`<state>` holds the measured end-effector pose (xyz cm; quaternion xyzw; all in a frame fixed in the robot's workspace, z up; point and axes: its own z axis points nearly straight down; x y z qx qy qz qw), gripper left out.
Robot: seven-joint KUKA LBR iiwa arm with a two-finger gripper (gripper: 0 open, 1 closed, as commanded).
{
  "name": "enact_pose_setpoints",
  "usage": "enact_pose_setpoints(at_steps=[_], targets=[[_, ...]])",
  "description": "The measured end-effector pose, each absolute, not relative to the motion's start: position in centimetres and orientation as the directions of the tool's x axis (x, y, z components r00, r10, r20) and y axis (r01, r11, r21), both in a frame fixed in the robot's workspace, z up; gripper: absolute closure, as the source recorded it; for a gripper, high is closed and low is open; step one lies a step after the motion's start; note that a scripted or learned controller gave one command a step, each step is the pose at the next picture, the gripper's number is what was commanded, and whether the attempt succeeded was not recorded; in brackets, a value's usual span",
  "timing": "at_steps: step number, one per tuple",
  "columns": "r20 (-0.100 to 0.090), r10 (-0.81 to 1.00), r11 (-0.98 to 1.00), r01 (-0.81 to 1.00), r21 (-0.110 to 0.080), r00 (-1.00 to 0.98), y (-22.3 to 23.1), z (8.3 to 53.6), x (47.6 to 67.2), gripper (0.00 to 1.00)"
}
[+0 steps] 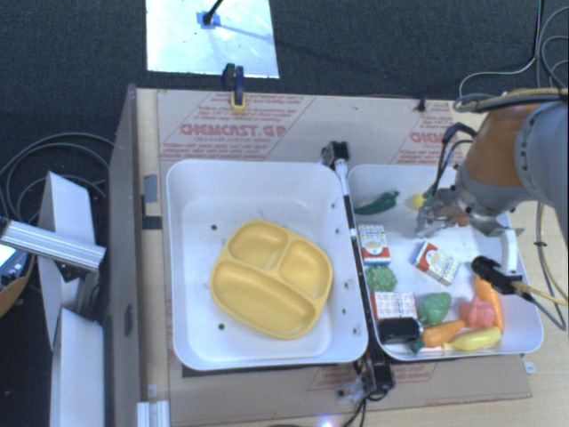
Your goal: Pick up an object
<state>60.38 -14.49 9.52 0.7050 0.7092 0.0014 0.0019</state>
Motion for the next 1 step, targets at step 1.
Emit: enact_pose_setpoints(at_steps=[1], targets=[[-0.001, 1.0, 0.006, 1.0, 0.004, -0.006, -14.48, 9.48, 60.36, 0.0]])
